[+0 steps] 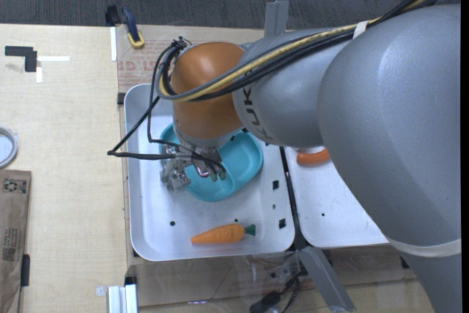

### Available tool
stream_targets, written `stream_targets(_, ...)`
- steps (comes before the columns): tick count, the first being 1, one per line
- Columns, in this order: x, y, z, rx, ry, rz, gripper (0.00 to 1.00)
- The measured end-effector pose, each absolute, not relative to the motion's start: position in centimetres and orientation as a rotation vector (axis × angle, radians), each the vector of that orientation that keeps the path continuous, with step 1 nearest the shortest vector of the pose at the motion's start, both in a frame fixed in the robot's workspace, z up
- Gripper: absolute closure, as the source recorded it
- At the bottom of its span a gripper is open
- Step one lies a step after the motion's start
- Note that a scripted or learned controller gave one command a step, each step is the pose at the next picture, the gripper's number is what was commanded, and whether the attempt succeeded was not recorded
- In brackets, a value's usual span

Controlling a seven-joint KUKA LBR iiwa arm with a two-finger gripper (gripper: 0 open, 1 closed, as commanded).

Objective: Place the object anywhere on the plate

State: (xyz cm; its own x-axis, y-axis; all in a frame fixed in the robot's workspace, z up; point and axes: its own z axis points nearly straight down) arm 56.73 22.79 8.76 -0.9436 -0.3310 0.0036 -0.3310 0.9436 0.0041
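A teal plate [242, 166] lies in the left white bin [146, 231], partly covered by the arm's orange band. My gripper [189, 171] hangs over the plate's left rim, its metal parts and cables bunched there. A toy carrot [218, 234] with a green top lies on the bin floor near the front edge, below the plate and apart from the gripper. Nothing shows between the gripper and the plate.
An orange object [314, 156] peeks out from under the arm in the right bin [330, 223]. The grey arm covers most of the right bin. A blue and yellow clamp [130, 26] sits at the bench's back edge.
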Motion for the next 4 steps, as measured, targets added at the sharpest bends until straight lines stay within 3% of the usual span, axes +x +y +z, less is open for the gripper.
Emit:
stream_targets(1, 50.6, 17.4, 9.9, 0.294, -3.104, -0.005, 1.00)
stream_targets(2, 49.8, 9.8, 8.7, 0.295, -3.115, 0.004, 1.00)
stream_targets(3, 56.7, 17.3, 9.6, 0.309, -3.118, 0.000, 1.00)
stream_targets(4, 48.9, 21.3, 18.7, 0.741, -3.050, -0.001, 1.00)
